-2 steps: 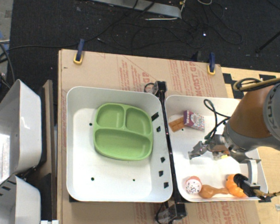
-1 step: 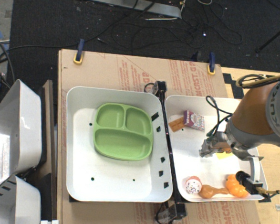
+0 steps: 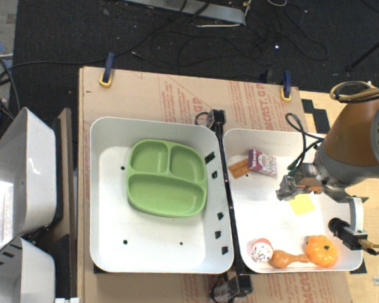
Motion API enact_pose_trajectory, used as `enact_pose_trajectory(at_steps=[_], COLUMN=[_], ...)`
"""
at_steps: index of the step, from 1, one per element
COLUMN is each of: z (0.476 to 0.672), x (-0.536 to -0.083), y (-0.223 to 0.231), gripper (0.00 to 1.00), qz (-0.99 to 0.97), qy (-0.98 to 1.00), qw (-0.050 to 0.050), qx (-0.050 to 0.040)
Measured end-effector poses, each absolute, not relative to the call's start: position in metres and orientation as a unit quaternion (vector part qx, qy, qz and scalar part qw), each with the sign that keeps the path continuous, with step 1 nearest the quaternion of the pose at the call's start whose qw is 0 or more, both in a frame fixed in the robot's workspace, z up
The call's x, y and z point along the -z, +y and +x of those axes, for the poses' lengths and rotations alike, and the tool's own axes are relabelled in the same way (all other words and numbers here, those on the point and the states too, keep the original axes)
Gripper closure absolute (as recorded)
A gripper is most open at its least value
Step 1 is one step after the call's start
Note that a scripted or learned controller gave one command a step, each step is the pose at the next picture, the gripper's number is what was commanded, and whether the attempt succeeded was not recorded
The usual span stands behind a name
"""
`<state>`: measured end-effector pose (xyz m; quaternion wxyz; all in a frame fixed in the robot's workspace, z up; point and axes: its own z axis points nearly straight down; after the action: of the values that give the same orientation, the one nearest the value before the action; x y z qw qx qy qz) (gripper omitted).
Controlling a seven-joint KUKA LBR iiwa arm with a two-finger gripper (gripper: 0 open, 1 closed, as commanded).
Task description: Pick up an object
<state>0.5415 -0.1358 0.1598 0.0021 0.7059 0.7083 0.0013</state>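
The end effector (image 3: 290, 187) hangs over the middle of the right bin (image 3: 268, 141), just left of a yellow square (image 3: 302, 205) lying flat on the bin floor; whether it is spread or pressed together I cannot tell, since the wrist hides it. At the far side of this bin a small purple-and-white carton (image 3: 263, 162) lies beside an orange-brown block (image 3: 239, 168), which sits close to the left wall. Along the near rim an orange pumpkin-shaped toy (image 3: 322, 251), an orange gourd-like piece (image 3: 285, 257) and a white speckled ball (image 3: 261, 251) line up (all close to the edge). The bare floor left of the yellow square gives the most open room. In the left bin (image 3: 102, 193) a green divided plate (image 3: 167, 178) sits toward the far side, with bare floor near and left of it. Both bins rest on the cardboard-covered bench (image 3: 155, 87).
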Motion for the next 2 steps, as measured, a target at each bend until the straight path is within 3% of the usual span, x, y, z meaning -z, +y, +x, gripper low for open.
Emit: enact_pose_trajectory(at_steps=[1,2], z=[0.551,0.546], x=[-0.208,-0.254], y=[-0.139,-0.137], gripper=[1.00,1.00], qz=[0.706,0.706], qy=[0.708,0.708], qw=[0.002,0.003], qx=[-0.0011,-0.0013])
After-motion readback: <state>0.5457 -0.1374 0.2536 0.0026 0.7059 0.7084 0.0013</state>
